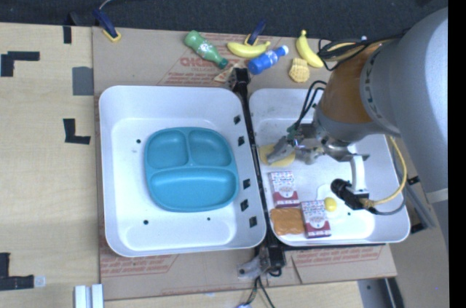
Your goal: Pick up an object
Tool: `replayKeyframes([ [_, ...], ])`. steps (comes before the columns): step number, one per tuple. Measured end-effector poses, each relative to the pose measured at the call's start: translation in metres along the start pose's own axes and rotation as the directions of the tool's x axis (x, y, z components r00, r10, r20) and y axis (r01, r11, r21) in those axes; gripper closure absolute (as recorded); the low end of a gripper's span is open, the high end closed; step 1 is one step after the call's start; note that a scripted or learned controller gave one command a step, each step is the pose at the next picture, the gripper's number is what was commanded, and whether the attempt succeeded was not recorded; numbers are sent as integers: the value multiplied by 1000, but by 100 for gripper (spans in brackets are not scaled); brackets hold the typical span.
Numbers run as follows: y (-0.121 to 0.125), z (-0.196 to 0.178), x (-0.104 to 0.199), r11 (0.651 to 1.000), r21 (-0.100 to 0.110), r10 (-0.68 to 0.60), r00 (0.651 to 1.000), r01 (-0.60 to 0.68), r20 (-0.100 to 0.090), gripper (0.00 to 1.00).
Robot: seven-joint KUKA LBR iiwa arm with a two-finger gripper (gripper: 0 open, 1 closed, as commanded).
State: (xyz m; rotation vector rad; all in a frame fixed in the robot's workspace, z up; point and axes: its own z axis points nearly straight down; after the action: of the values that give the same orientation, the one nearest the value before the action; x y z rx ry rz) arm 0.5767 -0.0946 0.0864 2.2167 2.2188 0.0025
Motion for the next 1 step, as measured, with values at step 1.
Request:
replayKeyframes([
  [1,67,1,-2,1000,1,-1,1000,1,-1,0],
])
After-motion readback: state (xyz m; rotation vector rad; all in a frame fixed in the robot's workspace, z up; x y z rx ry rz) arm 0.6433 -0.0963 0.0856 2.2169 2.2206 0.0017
